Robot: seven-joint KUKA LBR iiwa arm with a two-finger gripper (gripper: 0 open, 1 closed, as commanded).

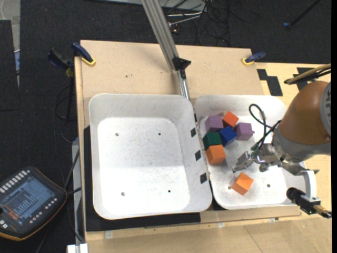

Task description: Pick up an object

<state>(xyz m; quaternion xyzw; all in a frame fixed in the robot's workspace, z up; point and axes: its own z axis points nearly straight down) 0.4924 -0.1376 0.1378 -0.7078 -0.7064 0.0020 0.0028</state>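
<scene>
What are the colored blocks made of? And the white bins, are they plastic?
The blocks look like painted wood or hard plastic: flat matte faces, sharp edges, solid colors. I can't tell which. The bins, like the left bin, look like molded plastic: smooth white walls, rounded corners, a slight sheen, with small dark specks on the floor.

Speckled white plastic bins (142,109) on a matt fibreboard bench (131,62).

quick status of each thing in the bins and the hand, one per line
hand: low in the right bin, holding nothing visible
lone orange cube: loose, just below the hand
block cluster: bunched near the bin's left wall
left bin: sits beside the right bin
</scene>
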